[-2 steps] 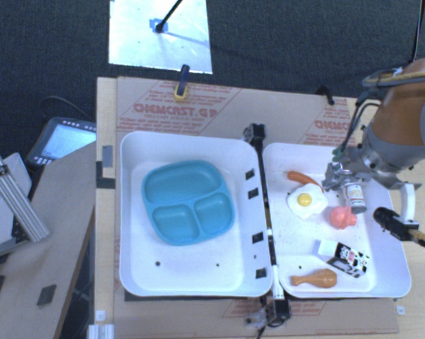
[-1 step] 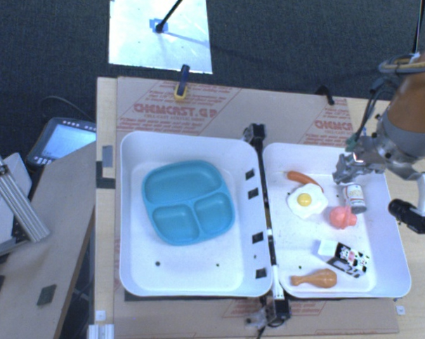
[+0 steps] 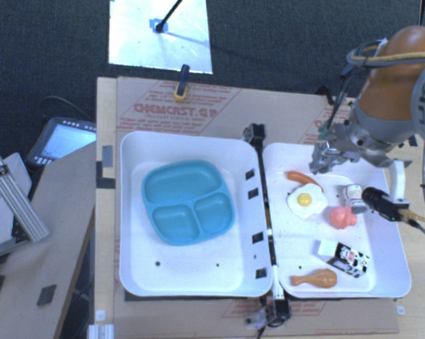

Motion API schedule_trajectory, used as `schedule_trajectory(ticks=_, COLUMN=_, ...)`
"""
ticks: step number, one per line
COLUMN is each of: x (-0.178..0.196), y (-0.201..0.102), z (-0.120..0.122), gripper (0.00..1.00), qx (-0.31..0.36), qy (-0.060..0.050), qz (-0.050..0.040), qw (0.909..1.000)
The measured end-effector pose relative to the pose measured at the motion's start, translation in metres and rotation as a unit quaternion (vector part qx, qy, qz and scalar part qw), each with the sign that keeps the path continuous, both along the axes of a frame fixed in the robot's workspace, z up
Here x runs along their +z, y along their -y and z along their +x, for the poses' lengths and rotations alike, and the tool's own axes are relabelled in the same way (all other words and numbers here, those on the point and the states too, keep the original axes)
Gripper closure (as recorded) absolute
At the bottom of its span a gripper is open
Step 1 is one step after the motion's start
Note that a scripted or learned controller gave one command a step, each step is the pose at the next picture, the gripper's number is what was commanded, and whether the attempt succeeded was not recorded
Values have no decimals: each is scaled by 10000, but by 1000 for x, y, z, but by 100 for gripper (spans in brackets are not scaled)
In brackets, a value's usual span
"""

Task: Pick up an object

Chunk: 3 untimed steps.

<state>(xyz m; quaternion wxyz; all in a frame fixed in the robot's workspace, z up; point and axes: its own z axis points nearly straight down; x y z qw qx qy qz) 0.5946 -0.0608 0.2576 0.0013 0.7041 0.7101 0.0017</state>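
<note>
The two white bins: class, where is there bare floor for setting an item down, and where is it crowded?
Left bin: bare floor rings the blue divided tray, widest along the near edge. Right bin: a bare patch at its near-left, between the fried egg and the drumstick. Crowded around the egg, sausage, pink toy and the hand.
</note>
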Motion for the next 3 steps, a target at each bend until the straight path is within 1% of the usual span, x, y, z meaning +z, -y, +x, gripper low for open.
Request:
schedule_trajectory(ticks=1, x=3, y=-58, z=9, gripper=100, qx=10, qy=-1, qz=6, qw=10000)
schedule_trajectory(ticks=3, x=-28, y=-170, z=39, gripper=100, qx=6, qy=-7, qz=8, qw=10000)
